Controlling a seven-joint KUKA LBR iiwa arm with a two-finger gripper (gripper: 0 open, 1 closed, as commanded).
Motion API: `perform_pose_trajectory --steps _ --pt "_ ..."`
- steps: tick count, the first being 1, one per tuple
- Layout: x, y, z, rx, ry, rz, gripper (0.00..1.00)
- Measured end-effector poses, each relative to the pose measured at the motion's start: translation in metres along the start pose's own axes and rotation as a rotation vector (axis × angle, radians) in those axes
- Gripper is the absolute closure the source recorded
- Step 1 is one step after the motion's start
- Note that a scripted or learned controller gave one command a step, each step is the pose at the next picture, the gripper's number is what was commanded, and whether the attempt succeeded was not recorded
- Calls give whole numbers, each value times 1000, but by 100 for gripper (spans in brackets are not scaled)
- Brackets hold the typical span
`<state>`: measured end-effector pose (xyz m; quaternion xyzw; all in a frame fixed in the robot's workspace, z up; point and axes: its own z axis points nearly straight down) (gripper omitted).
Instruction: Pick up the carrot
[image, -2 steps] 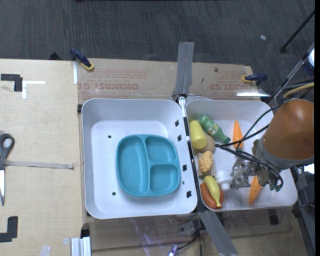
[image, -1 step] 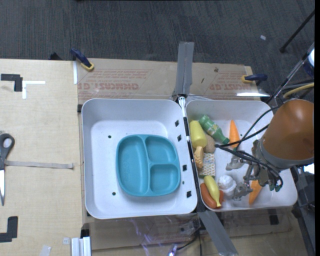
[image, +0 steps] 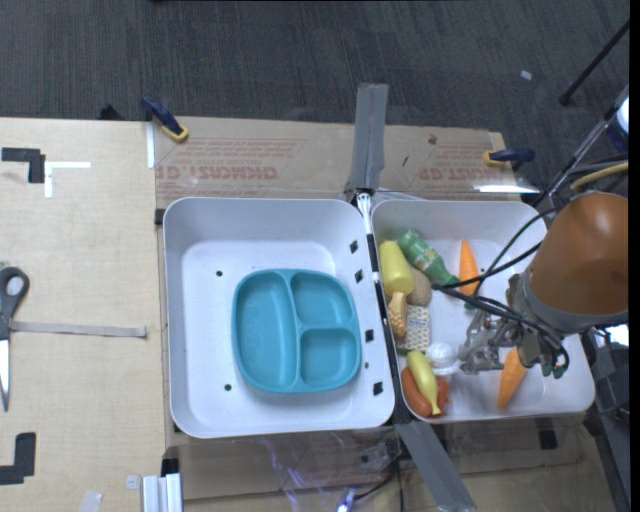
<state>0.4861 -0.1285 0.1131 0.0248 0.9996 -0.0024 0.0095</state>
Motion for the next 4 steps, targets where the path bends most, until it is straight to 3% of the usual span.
perform_pose_trajectory --steps 1,2,3,4 --pt "0 0 0 0 0 0 0" --pt "-3 0 -10 1 -6 -3 100" --pt "-18 37 -105 -1 13 298 100" --pt "-18 37 -105 -1 13 298 0"
